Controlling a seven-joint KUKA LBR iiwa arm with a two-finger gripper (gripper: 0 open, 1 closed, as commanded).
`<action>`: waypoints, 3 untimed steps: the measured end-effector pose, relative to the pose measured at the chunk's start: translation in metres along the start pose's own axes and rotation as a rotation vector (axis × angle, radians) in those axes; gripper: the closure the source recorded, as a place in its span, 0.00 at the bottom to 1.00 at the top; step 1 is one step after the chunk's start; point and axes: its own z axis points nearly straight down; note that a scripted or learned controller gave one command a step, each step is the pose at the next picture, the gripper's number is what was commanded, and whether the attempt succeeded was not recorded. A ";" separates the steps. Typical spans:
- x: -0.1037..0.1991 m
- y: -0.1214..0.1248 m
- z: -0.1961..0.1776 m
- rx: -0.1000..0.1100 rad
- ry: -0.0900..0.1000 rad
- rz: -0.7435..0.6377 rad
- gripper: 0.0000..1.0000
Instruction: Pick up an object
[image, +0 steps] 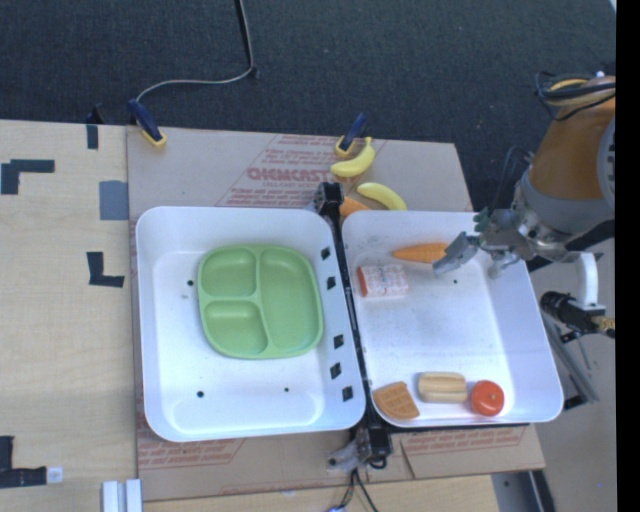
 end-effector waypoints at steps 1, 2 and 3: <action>0.058 0.070 0.046 0.001 0.001 -0.002 0.00; 0.029 0.088 0.116 -0.007 -0.003 -0.001 0.00; 0.020 0.096 0.122 0.001 0.003 -0.002 0.00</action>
